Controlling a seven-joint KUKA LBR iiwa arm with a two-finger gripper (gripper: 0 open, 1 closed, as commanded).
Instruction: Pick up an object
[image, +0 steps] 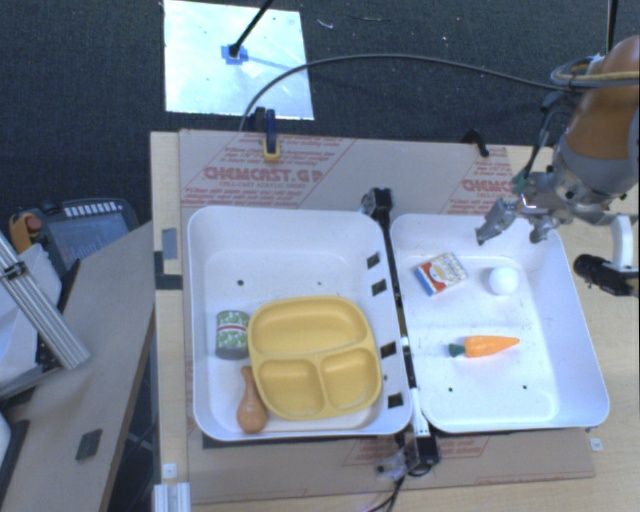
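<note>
The gripper (515, 225) is hovering over the right white bin's (560, 390) far edge, fingers apart and holding nothing; it should descend squarely over the small white ball (502, 280) just below.

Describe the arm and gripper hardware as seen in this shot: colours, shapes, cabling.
The arm shows a rounded orange band over a grey metallic wrist section. The gripper is small, grey, with two thin fingers splayed apart. Dark cables loop around the wrist's upper side, and a black fitting sticks out beside a white part on its right.
</note>
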